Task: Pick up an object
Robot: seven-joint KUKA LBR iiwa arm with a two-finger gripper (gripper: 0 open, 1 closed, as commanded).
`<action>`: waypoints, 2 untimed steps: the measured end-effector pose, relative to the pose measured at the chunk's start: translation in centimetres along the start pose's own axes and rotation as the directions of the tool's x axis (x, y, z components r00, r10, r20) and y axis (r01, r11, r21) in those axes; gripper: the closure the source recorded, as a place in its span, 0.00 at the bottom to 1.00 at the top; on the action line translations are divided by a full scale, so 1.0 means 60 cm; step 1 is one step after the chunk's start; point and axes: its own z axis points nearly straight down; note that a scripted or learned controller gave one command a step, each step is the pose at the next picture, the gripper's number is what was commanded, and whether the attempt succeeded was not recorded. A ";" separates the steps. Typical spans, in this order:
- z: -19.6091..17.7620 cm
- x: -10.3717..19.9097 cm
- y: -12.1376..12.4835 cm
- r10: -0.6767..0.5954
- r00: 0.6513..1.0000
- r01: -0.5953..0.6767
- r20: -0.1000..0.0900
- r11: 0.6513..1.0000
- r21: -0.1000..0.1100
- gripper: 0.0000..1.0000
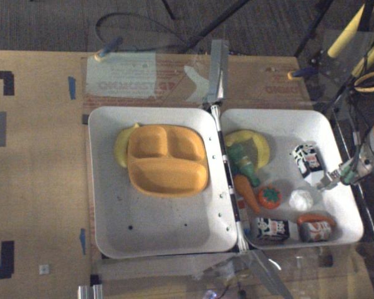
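Note:
My gripper (334, 179) hangs over the right rim of the right bin (343, 217), with nothing visibly in it. Just to its left stands a black-and-white cow-print carton (308, 159). A white crumpled lump (301, 199) lies a little below and left of the gripper. The same bin holds a red tomato (269, 196), an orange carrot (246, 192), a green bottle (242, 161) lying on a yellow piece (259, 143), a second cow-print carton (273, 228) and a can with a red top (316, 227).
The left bin (156, 229) holds an upturned orange divided plate (167, 159) lying over a yellow object (120, 148). A metal divider (227, 167) runs between the bins. Tripod legs and cables lie on the floor behind the bench.

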 end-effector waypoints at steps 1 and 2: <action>-0.134 -0.050 -0.027 0.015 1.000 -0.015 0.000 1.000 0.000 1.00; -0.079 -0.048 -0.027 -0.271 0.963 0.271 -0.004 0.963 0.001 1.00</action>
